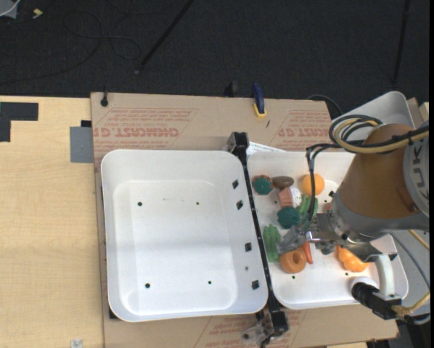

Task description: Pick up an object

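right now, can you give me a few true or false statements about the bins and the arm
1. The toys lie in the right bin. True.
2. The gripper hangs over the left bin. False: it is over the right bin, among the toys.
3. An orange ring lies near the gripper. True.
4. The orange ring sits on the cardboard outside the bins. False: it is inside the right bin.
5. A teal ball lies near the divider between the bins. True.
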Controlling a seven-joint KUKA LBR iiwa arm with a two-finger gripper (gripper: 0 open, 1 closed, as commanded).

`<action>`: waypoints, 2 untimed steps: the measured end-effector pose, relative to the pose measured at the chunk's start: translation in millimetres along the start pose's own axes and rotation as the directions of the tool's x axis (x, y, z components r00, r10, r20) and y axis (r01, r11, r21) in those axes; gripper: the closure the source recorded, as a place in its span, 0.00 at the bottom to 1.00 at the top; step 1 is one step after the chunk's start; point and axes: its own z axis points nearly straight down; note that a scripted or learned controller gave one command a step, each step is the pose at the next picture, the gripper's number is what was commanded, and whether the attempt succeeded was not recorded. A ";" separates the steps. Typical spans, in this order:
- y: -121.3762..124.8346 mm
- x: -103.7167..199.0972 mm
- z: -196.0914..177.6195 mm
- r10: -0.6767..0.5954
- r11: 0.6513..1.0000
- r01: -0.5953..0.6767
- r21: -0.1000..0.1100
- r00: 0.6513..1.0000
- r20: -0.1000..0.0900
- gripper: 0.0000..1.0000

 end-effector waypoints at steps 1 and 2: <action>8.5 -37.9 104.4 0.002 1.000 -0.002 -0.001 1.000 0.001 0.00; 62.1 -21.3 99.3 -0.004 1.000 0.004 -0.006 1.000 0.001 0.00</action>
